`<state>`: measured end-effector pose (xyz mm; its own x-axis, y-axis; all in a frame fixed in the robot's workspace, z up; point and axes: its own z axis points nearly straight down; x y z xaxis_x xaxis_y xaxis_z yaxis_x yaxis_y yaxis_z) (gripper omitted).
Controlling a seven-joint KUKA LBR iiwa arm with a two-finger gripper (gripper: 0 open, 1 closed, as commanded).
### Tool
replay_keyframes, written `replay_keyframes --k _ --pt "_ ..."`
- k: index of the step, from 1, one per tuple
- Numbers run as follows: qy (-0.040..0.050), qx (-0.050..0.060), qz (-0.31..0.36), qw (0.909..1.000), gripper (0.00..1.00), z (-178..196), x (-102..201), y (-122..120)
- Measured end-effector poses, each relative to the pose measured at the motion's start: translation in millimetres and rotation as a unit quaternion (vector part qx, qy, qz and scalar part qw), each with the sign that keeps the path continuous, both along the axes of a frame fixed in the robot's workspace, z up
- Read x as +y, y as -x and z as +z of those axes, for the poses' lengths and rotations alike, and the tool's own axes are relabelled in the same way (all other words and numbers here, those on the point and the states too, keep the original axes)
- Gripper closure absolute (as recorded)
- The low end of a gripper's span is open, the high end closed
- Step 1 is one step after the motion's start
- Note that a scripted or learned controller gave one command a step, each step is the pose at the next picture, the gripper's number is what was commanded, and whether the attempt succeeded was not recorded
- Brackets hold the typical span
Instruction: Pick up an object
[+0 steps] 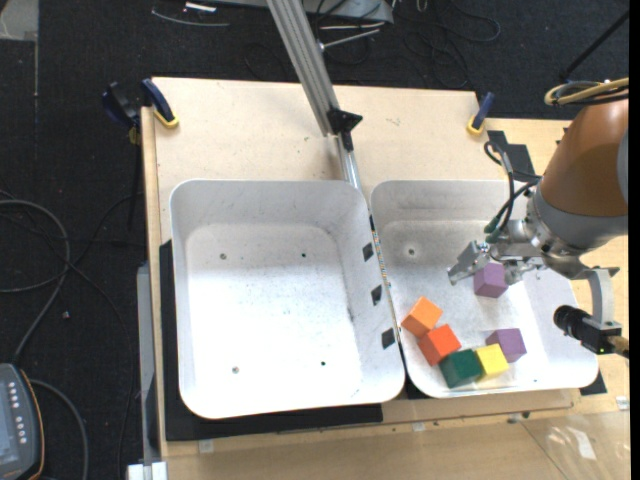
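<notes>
A purple block point(490, 281) lies in the right bin point(430, 196), right under my gripper point(490, 273). The gripper is open, its grey fingers point(464, 266) spread to either side of that block with a gap showing on the left. Nearer the bin's front sit an orange block point(423, 314), a red-orange block point(438, 342), a green block point(461, 368), a yellow block point(491, 359) and a second purple block point(510, 343), packed close together.
The left bin point(200, 203) adjoins the right one along a shared raised wall point(375, 268). A slanted metal pole point(305, 58) crosses the back of the bench. Clamps sit at the bench's far corners.
</notes>
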<state>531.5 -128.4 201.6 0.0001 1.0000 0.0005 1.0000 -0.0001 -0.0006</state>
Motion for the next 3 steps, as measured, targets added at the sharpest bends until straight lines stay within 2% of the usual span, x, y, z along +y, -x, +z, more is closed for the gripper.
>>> replay_keyframes --k 1,2,3 --pt "0.0007 0.001 -0.001 1.0000 0.00 -49 -24 -17" --pt "0.0061 -0.015 0.001 0.9999 0.00 -83 -45 -68" --pt "0.0000 0.001 0.000 1.0000 0.00 -99 -59 -94"
